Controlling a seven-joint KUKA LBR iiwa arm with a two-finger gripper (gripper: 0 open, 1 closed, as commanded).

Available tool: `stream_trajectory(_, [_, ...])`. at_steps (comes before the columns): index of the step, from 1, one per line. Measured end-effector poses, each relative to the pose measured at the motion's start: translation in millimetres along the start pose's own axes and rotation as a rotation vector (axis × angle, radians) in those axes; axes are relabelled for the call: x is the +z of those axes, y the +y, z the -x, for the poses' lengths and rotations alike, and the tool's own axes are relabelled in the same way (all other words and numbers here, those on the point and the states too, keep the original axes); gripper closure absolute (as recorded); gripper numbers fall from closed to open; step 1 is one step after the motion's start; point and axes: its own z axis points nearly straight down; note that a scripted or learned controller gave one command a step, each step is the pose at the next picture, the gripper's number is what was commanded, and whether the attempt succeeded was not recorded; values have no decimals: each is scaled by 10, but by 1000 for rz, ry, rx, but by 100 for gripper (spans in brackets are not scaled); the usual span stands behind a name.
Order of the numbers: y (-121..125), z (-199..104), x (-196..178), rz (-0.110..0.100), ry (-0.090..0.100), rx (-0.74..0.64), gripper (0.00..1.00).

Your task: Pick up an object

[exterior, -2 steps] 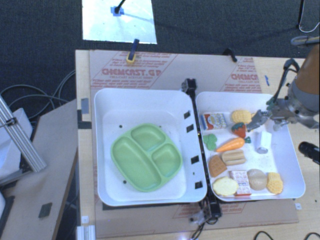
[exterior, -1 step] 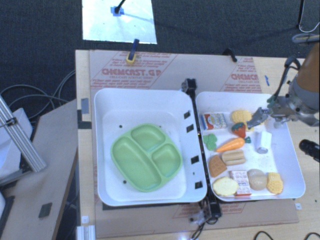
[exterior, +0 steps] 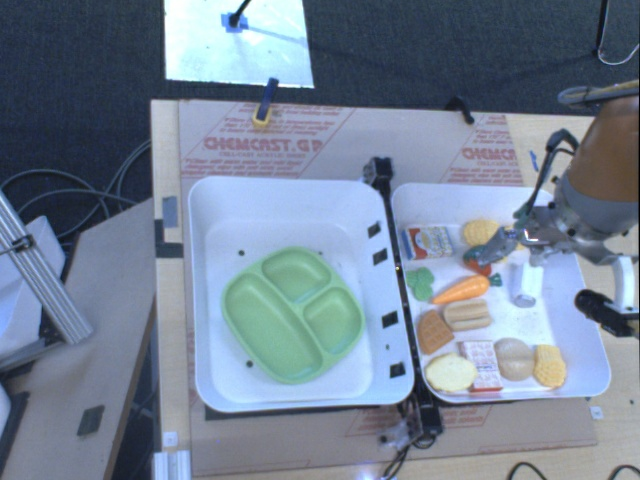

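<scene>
While the arm (exterior: 600, 168) reaches in from 3 o'clock, its hand (exterior: 512, 240) sits low over the right bin (exterior: 596, 368), upper middle; can't tell if it is open or closed. A grey thing (exterior: 483, 254) lies right at the hand's tip, and whether it is gripped is unclear. Carrot (exterior: 462, 289) just at 7 o'clock of it, green piece (exterior: 420, 283) at 9 o'clock of the carrot. Left bin (exterior: 250, 193) holds a green divided plate (exterior: 291, 314).
</scene>
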Motion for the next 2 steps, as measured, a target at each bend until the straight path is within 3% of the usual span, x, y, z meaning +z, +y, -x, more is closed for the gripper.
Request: stream_trajectory(2, [11,-45,903,11,1,3,0])
